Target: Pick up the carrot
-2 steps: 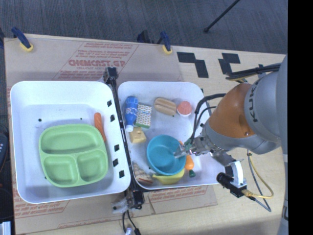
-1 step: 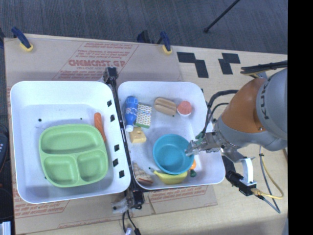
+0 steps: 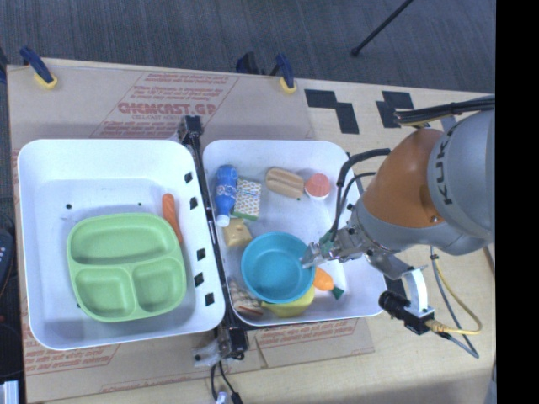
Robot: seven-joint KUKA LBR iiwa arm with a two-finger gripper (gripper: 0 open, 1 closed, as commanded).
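A short orange carrot (image 3: 324, 279) with a green tip lies in the right bin (image 3: 278, 150), near its front right corner, against the right side of a blue bowl (image 3: 274, 267). My gripper (image 3: 315, 256) hangs low just above and left of the carrot, over the bowl's right rim. The grey arm with its orange band (image 3: 404, 188) reaches in from the right and hides the bin's right wall. Nothing visibly hangs from the gripper.
The right bin also holds a blue bottle (image 3: 225, 190), a patterned packet (image 3: 247, 199), a bread roll (image 3: 285, 183), a small red round piece (image 3: 317, 185) and yellow pieces by the bowl. The left bin (image 3: 50, 167) holds a green divided plate (image 3: 126, 265) and a thin orange stick (image 3: 172, 215).
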